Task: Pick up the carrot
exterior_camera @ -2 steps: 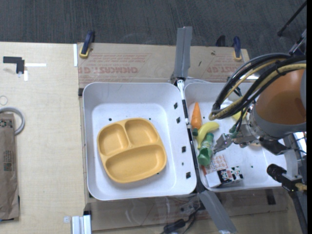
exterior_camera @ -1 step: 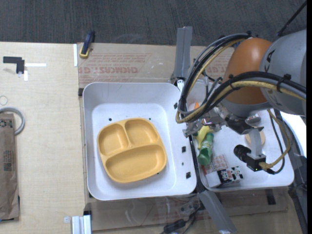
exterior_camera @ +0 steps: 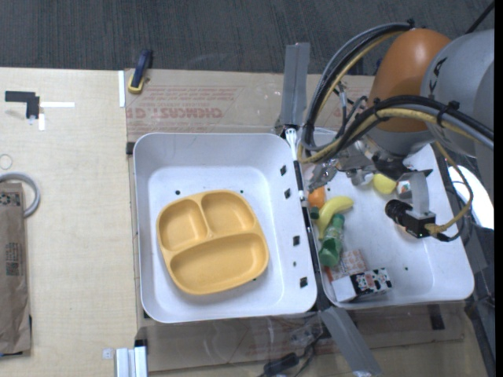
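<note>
Pale wooden bench (exterior_camera: 71,210) carried two shallow white bins side by side, and I took the divided yellow plate (exterior_camera: 212,242) as my marker. That plate lay flat in the left bin (exterior_camera: 149,171), its three compartments bare. Right of the plate, past the wall between the bins, the right bin (exterior_camera: 440,277) held a small huddle of things against its near wall: the carrot (exterior_camera: 316,197), a small orange piece, lay to the right of the plate and a little above its level, touching the top end of a yellow banana (exterior_camera: 335,208). Just below the banana lay a green bottle (exterior_camera: 331,239), and below that a small printed box (exterior_camera: 357,276). Farther right of the plate than the carrot sat a little yellow fruit (exterior_camera: 383,183).

The grey arm with its orange band (exterior_camera: 409,73) hung over the right bin, cables looping round it. Its gripper (exterior_camera: 322,175) hung just above the carrot, right of the plate's upper edge; whether its fingers were spread or pressed together I could not tell, the parts being too tangled with shadow and cable
</note>
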Controlling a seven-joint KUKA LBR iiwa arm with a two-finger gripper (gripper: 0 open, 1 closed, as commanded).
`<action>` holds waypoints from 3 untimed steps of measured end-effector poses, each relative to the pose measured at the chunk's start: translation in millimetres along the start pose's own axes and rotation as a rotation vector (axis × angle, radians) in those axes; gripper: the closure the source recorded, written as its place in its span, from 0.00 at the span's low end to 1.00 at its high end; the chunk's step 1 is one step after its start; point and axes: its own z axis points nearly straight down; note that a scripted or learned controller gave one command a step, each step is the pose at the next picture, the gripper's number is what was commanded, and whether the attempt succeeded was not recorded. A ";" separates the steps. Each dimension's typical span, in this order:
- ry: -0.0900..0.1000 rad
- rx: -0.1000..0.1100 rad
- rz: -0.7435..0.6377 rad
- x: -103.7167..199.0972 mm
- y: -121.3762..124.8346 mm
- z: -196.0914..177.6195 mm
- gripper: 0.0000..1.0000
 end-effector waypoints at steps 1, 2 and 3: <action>-0.001 0.000 0.011 -45.7 -17.5 -149.7 0.00; 0.001 0.002 0.095 18.9 -13.8 -15.1 0.00; 0.001 0.001 0.095 18.7 -13.7 -15.3 0.00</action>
